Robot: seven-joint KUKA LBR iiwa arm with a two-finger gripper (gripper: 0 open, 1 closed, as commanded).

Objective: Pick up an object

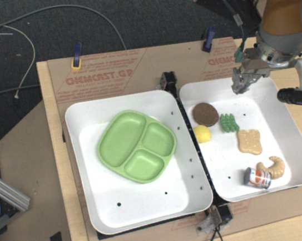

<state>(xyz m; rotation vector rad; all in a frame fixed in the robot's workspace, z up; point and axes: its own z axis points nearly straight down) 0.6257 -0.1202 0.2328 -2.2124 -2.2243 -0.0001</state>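
Reading the cardboard sheet under the two bins, we make out red print along its far edge that looks like "GICHCAST GP", repeated more faintly toward the right; we cannot be sure of every letter. Two blue clamps pin that edge.

We take the brown round disc in the right bin as our landmark. The claw hangs right of and beyond the disc, over the bin's far rim, with nothing between its fingers; whether they are spread or closed we cannot tell. Just beside the disc, on its near-left, lies a yellow piece. A green ridged item sits near the disc on its right. Nearer than that lies a tan biscuit-like piece, and well apart toward the near corner a croissant shape touches a small can whose label we cannot read. Left of the disc, the left bin bears a green divided plate.
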